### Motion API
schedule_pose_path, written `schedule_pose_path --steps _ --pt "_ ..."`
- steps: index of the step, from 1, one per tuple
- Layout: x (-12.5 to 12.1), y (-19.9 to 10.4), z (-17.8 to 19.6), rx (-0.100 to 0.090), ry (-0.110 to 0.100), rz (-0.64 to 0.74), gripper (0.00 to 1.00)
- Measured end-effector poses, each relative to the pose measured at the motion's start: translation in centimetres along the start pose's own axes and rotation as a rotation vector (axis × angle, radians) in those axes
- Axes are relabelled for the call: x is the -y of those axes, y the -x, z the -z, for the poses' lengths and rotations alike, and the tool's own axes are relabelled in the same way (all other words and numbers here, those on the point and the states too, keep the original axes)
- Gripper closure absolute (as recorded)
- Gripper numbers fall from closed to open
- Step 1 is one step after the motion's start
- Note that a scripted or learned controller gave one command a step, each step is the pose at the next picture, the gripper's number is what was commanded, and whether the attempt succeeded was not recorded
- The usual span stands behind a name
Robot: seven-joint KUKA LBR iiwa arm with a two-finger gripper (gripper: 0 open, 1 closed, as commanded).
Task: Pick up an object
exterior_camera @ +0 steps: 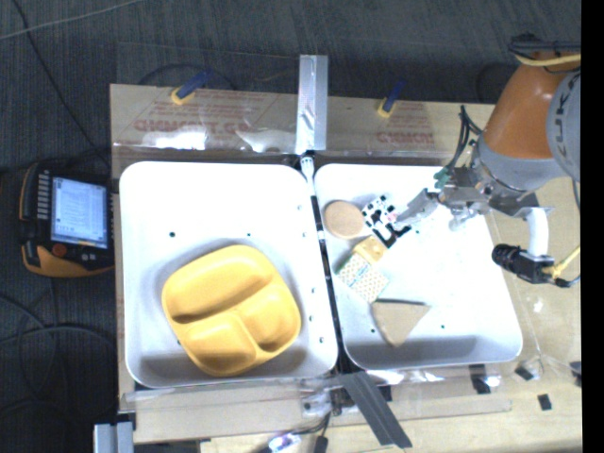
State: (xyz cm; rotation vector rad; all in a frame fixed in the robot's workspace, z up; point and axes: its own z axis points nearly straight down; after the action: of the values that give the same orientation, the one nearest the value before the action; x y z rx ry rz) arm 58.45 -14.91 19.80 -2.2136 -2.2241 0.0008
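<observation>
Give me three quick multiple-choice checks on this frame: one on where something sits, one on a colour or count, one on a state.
1. Where does the yellow tray lie?
A. in the left bin
B. in the right bin
C. on the bench outside both bins

2. How many compartments does the yellow tray have?
A. one
B. three
C. six

3. How does the tan wedge stand with respect to the gripper?
A. clamped between its fingers
B. lying loose on the bin floor, apart from it
C. hanging from the arm

Answers:
1. A: it rests on the left bin, left of the wall between the bins.
2. B: one long section and two smaller ones are moulded in.
3. B: the wedge lies near the front of the right bin, while the gripper is farther back by the round tan disc.
</observation>
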Motion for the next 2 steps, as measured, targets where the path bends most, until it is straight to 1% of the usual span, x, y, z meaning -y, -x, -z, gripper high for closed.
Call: schedule_pose_path --steps 1,2 --pt "-3.83 0.47 -9.95 0.004 0.007 0.236 0.0" --pt "-3.72 0.27 -9.28 -0.001 0.003 0.237 1.0"
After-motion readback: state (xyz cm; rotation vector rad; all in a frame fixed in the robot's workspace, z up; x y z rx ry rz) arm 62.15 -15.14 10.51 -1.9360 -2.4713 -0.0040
